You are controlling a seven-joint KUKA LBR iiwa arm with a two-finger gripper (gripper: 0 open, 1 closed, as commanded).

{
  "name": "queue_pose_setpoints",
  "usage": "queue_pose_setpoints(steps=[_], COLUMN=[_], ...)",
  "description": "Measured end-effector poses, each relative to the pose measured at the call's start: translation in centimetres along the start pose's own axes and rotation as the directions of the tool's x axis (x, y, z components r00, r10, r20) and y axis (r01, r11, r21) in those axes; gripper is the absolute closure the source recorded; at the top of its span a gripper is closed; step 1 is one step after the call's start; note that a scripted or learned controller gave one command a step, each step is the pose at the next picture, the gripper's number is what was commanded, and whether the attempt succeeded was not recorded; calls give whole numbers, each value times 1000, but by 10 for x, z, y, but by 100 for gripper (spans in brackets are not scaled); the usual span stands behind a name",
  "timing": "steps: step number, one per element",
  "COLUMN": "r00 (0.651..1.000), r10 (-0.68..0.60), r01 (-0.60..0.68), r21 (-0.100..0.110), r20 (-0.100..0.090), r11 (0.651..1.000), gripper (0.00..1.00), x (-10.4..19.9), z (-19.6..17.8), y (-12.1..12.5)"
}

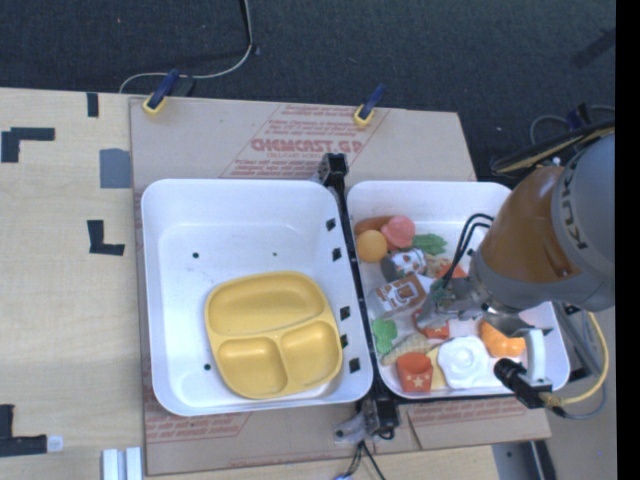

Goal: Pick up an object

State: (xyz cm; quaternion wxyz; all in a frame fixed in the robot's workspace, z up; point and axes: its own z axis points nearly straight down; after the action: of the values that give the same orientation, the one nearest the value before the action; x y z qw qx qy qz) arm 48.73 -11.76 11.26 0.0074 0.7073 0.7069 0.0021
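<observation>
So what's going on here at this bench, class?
A grey robot arm reaches in from the right over the right bin, which holds a jumble of small toy foods. Its end effector is down among them near the middle of the pile; whether it grips anything cannot be seen. The left bin holds a yellow divided plate, untouched.

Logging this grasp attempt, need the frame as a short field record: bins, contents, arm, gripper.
left bin: holds a yellow divided tray
right bin: pile of small toy items, among them a red cup, a white piece, an orange piece and a green leafy piece
arm: reaches in from the right, over the right bin
gripper: low in the pile, mid right bin
grasp: cannot tell, no item seen held
bench: cardboard sheet under both bins
</observation>
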Motion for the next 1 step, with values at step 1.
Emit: queue_pose_setpoints(steps=[1], r00=[1000], r10=[0], r01=[0], r21=[1], r20=[0], r11=[1000], gripper=[0], x=[0], z=[0], y=[0])
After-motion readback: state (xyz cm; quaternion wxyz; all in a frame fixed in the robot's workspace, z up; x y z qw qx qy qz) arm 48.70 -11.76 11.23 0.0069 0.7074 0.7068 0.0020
